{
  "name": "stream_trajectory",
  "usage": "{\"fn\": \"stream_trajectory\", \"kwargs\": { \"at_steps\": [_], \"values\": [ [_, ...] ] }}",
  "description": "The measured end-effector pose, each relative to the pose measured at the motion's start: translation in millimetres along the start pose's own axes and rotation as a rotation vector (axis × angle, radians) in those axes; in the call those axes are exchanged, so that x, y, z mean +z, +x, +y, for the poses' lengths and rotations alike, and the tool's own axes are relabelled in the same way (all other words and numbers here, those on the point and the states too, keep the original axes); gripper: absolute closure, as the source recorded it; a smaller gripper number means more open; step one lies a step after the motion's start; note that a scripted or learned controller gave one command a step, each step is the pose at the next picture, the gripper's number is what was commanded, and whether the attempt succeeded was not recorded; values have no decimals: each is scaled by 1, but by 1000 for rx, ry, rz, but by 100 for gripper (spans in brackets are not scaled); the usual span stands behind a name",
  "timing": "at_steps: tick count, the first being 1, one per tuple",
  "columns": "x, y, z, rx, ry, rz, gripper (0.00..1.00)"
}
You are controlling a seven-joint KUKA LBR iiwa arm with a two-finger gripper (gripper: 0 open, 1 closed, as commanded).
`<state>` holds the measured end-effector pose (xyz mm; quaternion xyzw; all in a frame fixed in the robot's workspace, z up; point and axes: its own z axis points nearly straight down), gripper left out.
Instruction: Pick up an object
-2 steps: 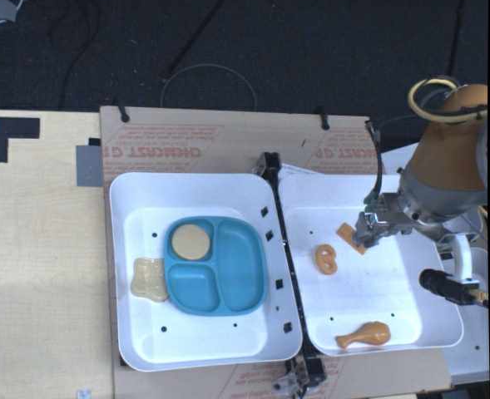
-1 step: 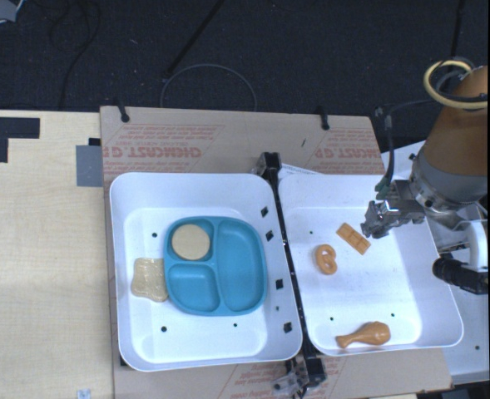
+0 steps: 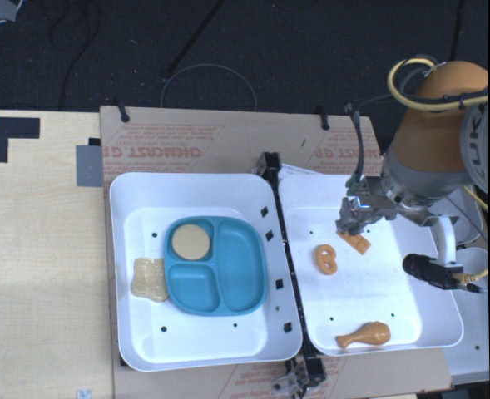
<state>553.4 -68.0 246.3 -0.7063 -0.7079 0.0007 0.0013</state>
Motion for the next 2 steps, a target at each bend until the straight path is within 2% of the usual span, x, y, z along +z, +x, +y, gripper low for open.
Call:
{"fn": "stream_trajectory", "kwargs": {
  "at_steps": [2],
  "values": [
    [-5, 95, 18, -1, 0, 0, 100]
  ]
}}
